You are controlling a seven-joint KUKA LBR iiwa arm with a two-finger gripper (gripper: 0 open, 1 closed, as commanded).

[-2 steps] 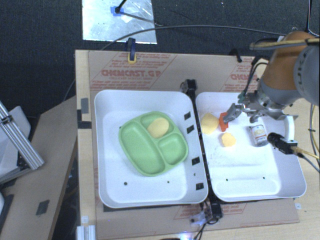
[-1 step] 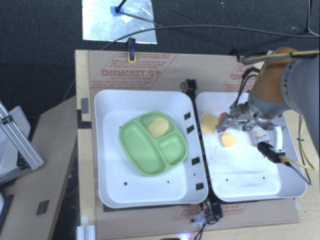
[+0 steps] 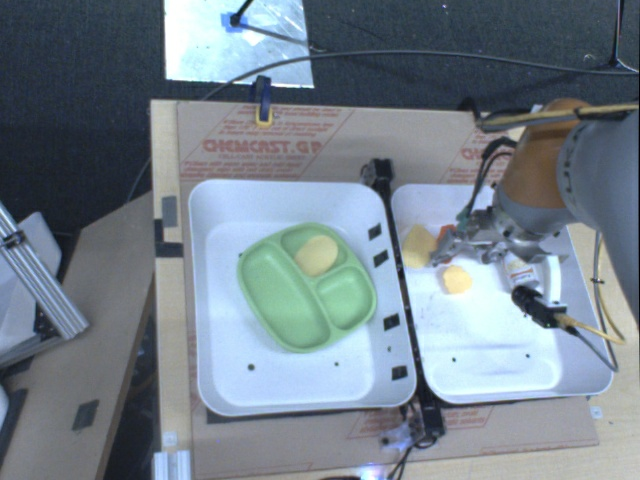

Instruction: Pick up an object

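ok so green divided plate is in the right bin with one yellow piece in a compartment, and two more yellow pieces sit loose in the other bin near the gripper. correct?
One thing is off: the green divided plate is in the left bin, not the right. The camera view shows it there with one yellow piece in a compartment. The rest holds: two yellow pieces sit loose in the right bin, near the gripper.

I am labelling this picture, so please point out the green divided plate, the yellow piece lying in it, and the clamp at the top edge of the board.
green divided plate (image 3: 285, 303): camera view, bare large compartment.
yellow piece (image 3: 317, 255): camera view, its middle.
clamp (image 3: 263, 100): camera view, its body.
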